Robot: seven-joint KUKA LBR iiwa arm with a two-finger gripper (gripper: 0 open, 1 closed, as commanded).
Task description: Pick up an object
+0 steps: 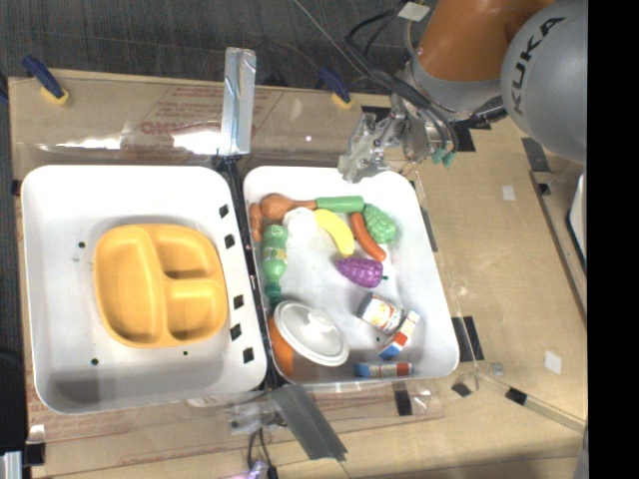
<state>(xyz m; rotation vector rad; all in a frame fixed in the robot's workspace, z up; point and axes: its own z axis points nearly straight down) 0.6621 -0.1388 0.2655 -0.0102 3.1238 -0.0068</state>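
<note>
The right bin holds several toy foods: a yellow banana, a green cucumber, a leafy green piece, an orange sausage-like piece, a purple eggplant and a brown drumstick. A white lid on an orange pot sits at the near left of that bin, and a small bottle lies beside it. My gripper hangs above the bin's far rim, apart from all the objects, with nothing seen in it.
The left bin holds a yellow divided tray. A metal strip stands upright behind the bins. A marker lies along the right bin's near wall. Cables trail from the wrist.
</note>
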